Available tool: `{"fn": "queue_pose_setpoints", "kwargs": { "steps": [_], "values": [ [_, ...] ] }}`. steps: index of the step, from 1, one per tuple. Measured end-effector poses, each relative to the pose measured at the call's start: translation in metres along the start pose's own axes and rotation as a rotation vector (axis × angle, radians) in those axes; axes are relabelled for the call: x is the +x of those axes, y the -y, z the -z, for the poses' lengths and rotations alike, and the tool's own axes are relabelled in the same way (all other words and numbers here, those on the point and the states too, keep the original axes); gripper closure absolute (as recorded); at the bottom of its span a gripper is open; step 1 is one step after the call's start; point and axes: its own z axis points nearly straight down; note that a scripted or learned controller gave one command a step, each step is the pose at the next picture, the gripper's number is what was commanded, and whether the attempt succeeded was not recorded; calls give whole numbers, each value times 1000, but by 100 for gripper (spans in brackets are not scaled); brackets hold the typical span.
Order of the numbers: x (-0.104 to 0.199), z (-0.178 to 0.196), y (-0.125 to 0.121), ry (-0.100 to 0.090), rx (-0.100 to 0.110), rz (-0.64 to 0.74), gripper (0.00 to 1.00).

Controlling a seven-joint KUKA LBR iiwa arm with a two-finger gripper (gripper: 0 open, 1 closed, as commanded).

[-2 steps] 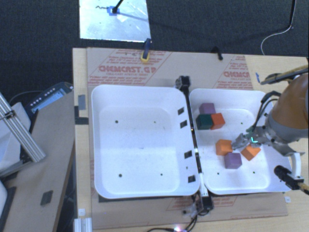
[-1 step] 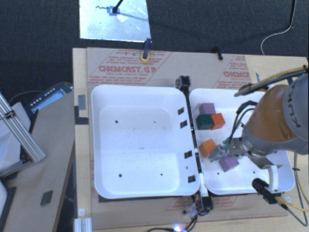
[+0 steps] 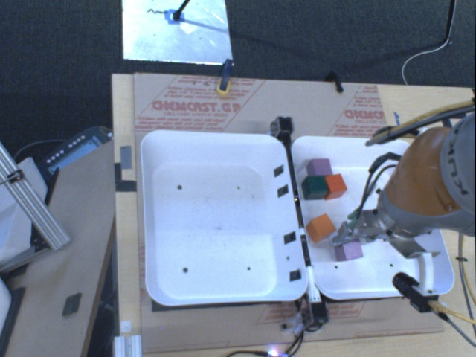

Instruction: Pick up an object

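Left bin [image 3: 216, 214] sits on the bench [image 3: 186, 99], white floor bare apart from small dark dots. A black divider strip [image 3: 292, 199] runs between the two bins, with clips along it.

Right bin [image 3: 439, 277] holds five blocks, all in its left half. Near the top: a purple block [image 3: 319, 167], a green block [image 3: 314, 187] just below it and touching, an orange-red block [image 3: 335, 185] pressed against the green one's right side. Lower down, apart from that cluster: an orange block [image 3: 320, 227] close to the divider. Just right of and below it, a pink block [image 3: 348, 251].

Pincer [image 3: 348, 235] hangs low over the bin floor, right above the pink block and just beside the orange one's right edge. Its metal tip overlaps the pink block's top edge; cannot tell whether it touches. Whether the pincer is spread or pressed together, cannot tell: the tip is small and blurred. No block visibly sits in it; pink block looks to rest on the bin floor.

Arm [image 3: 428, 188] comes in from the right, orange band above the wrist, covering the bin's right half. Black cables [image 3: 375, 171] loop along its left side.
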Motion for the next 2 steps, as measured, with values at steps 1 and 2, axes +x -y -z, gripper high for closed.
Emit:
{"fn": "queue_pose_setpoints", "kwargs": {
  "steps": [1,2],
  "values": [
    [64,71,-90,-2,-11,10,100],
    [110,99,-130,-1,-3,6,100]
  ]
}}
